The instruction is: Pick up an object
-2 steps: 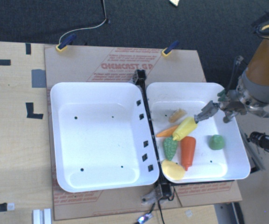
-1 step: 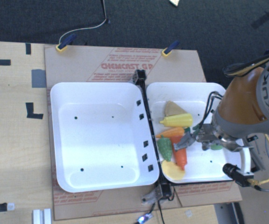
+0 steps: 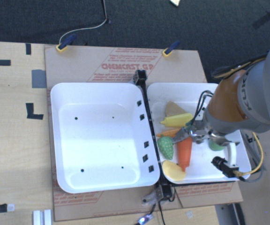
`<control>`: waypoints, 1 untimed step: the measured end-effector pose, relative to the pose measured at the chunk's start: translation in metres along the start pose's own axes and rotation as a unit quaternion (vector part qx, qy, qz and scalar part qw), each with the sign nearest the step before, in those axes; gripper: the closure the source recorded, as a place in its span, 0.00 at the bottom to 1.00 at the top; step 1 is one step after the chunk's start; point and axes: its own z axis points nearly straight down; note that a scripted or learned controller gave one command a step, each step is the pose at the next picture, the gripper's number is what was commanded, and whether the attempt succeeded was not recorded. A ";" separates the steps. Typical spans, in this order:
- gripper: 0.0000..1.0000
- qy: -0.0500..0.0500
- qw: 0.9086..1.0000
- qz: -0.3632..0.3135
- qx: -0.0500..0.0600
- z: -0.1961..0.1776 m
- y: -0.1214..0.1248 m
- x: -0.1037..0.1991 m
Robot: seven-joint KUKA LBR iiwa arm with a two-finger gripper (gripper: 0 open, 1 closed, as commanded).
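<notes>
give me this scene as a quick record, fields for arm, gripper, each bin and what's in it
arm: grey with orange band, reaching in from the right over the right bin
gripper: low in the right bin, beside the orange carrot-shaped item
left bin: white, shallow
right bin: white, holds the objects
contents: yellow banana-like piece, tan wedge, green item, orange carrot-shaped item, pale yellow piece, small green object partly under the arm
grasp: cannot tell

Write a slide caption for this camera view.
Claw hovers over toys in the right bin, near the orange carrot.
</notes>
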 end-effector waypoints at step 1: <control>0.00 0.007 1.000 -0.005 0.008 0.002 0.053 0.013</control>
